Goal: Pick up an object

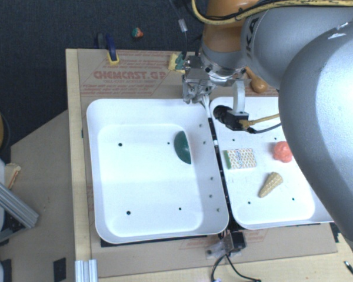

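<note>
camera view | gripper [195,96] hangs over the far rim between the bins, apparently positioned to descend; jaw state cannot be told | nearest candidate: smooth teal oval object [183,147], left bin [106,175], right side | right bin [300,216]: patterned flat pad [240,158], ridged tan cone [270,184], rounded pink lump [282,151]

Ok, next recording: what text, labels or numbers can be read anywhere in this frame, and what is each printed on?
"CHEMCAST G P": red print, on the brown board behind the left bin; its last letters are blurred, so the reading is uncertain.
A smaller red line just beneath it: too small to read.
A dark letter mark on the grey arm by the orange band: partly hidden, unreadable.
</note>
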Controlling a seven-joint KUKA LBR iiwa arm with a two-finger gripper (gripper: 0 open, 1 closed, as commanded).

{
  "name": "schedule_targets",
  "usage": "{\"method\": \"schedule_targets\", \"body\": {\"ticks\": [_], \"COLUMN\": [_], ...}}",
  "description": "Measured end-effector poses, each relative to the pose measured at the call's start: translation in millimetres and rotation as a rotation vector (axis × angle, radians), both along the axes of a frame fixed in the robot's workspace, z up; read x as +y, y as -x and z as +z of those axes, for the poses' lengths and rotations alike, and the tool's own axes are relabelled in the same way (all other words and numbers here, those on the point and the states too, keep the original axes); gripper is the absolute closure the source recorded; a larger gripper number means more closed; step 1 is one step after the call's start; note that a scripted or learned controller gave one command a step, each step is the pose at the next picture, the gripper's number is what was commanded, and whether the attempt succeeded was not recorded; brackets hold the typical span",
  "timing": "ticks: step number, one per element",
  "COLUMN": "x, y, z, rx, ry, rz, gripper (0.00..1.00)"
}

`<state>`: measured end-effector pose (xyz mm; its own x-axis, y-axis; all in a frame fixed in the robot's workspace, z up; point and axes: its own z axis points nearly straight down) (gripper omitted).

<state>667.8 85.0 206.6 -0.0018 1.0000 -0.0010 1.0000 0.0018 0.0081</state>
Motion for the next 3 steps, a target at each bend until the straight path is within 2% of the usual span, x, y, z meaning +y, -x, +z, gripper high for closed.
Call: {"method": "schedule_targets", "body": {"ticks": [3], "x": [1.2], "y": [-1.4], "z": [31.0], "rx": [-0.008], "ry": [0.001], "rz": [0.002], "gripper": [1.0]}}
